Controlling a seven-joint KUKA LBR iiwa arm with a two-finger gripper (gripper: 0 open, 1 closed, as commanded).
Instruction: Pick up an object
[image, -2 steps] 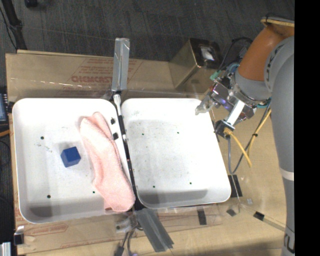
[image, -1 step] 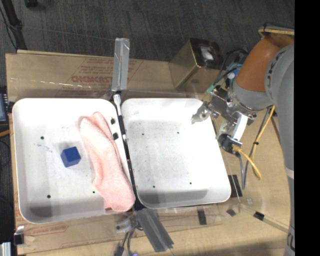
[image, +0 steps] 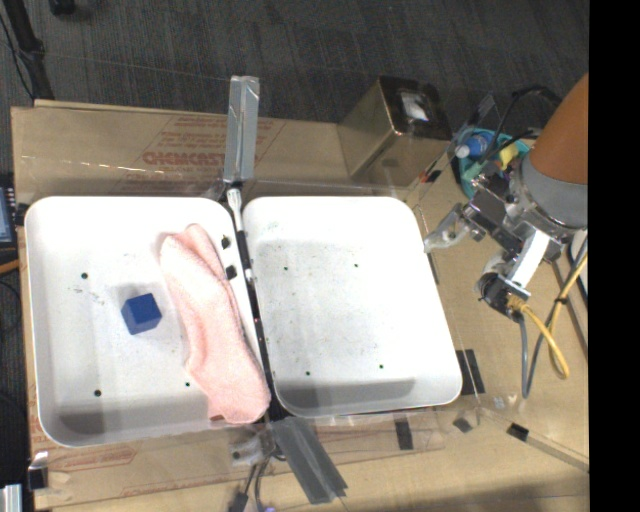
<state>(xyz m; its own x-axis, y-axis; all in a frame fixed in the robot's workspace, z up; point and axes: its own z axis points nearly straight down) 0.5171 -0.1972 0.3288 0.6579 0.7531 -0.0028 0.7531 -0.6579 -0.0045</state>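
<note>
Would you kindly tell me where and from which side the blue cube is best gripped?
Probably from straight above, across two opposite side faces of the blue cube: it sits flat on the floor of the left bin, apart from the pink cloth.

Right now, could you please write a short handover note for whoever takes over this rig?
Gripper: hangs over the bench just beyond the right bin's far edge, with no object seen in it.
Things: the blue cube and pink cloth both lie in the left bin, with the cloth along the wall next to the right bin.
Done: nothing picked up.
Left: reach across to the left bin, grasp one object, lift it.
</note>
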